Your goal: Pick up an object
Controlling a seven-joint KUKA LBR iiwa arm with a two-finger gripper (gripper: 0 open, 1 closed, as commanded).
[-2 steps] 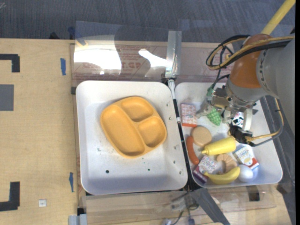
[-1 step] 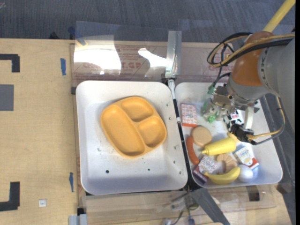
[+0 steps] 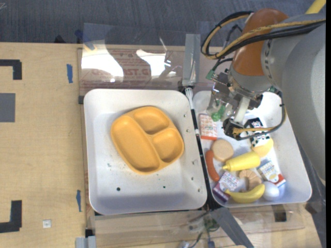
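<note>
Heads up, starting from the front edge of the right bin (image 3: 300, 154): that's where nearly everything is piled. You've got a banana (image 3: 247, 194) along the front wall with a white ball (image 3: 271, 191) touching its tip and a purple packet (image 3: 223, 184) just beside it. Behind those are a yellow squeeze bottle (image 3: 242, 162) lying on its side, a red sausage (image 3: 211, 165) along the left wall and a tan round disc (image 3: 223, 150). My guess is it all slid into a heap, so things lean on each other and a clean grab there looks tricky.

Further back, a red-and-white packet (image 3: 208, 126) lies flat by the left wall, more on its own. The gripper (image 3: 225, 111) hangs over that back part, pointing down, with a small green thing (image 3: 219, 111) right at it. You can't tell from this angle if the gripper is spread or closed, or if the green thing is actually in it, so I wouldn't count that as a pick yet. The packet and the green thing look like the closest candidates.

The left bin (image 3: 98, 154) just has 1 yellow divided plate (image 3: 147, 138) with 3 compartments, sitting in the middle, well apart from the arm.
</note>
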